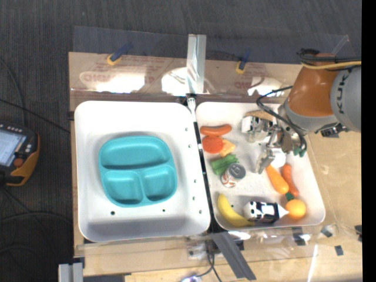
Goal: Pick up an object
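Because the camera looks down at a slant, we take the bench's near edge first. In the right shallow white bin (320,207), along its near wall, lie a yellow plastic banana (230,211), a small black-and-white boxy toy (262,211) touching the banana's tip, and a round orange toy fruit (296,208) tucked into the near right corner. They read as loosely scattered rather than arranged, which suits picking at random.

The left shallow white bin (88,157) carries a teal three-compartment plastic tray (137,169) set about its middle, probably as a place to drop picked things.

Mid-bin on the right: two orange plastic carrots (278,180) side by side near the right wall, a small round grey-lidded can (235,171) beside a green leafy toy vegetable (221,164), then an orange-and-yellow toy piece (216,147).

Farther back, an orange-red toy sausage (215,130) lies toward the divider. The metal two-finger gripper (264,160) hangs just above the bin floor, beside the carrots' upper ends, with the grey arm and its orange band (314,93) above the far right corner. Whether the fingers are spread or closed we cannot tell; nothing visibly sits between them. We judge the nearer carrot the likeliest target, not yet lifted.
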### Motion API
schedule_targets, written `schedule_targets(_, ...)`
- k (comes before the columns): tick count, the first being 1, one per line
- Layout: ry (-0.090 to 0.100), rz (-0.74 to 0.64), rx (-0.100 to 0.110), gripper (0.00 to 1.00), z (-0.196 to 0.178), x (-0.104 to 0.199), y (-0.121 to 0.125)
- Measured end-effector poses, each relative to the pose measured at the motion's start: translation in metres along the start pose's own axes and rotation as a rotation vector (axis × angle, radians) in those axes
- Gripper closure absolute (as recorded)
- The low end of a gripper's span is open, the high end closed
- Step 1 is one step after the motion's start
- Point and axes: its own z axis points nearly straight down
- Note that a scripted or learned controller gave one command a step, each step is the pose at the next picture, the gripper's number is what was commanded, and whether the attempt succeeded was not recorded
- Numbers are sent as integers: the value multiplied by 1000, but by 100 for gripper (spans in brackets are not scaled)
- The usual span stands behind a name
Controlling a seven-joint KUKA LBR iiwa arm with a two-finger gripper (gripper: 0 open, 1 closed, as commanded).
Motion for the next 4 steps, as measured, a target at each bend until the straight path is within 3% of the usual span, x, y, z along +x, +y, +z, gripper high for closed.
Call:
schedule_targets(1,-1,34,2,0,-1,75,-20)
schedule_targets(2,-2,107,2,0,-1,72,-15)
schedule_targets(3,-9,106,4,100,-12,70,-15)
schedule_targets(4,-10,-82,3,100,-4,85,64)
